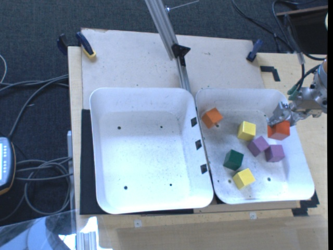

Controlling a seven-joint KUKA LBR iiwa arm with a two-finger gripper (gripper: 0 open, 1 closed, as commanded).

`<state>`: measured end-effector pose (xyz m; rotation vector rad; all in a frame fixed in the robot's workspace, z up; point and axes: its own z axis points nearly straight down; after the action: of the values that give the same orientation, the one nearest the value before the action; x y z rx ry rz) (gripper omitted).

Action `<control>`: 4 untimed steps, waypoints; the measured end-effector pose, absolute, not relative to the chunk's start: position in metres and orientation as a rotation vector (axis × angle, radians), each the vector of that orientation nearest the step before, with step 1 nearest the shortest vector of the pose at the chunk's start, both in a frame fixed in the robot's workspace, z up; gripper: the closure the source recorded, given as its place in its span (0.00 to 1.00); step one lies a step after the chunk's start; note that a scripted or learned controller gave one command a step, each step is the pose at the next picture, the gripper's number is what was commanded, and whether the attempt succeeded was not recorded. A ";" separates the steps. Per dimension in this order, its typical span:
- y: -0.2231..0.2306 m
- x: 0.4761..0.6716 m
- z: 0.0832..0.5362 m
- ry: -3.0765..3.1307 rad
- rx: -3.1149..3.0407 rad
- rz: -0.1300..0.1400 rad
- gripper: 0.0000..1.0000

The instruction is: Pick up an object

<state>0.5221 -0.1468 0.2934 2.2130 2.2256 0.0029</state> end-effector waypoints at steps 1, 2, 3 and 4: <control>-0.091 0.549 0.278 2.231 2.214 0.002 1.00; -0.034 0.577 0.267 2.230 2.213 0.004 1.00; 0.005 0.606 0.252 2.226 2.215 0.003 1.00; 0.055 0.633 0.237 2.228 2.215 0.003 1.00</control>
<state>0.6331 0.0546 0.2370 2.2154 2.2276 0.0030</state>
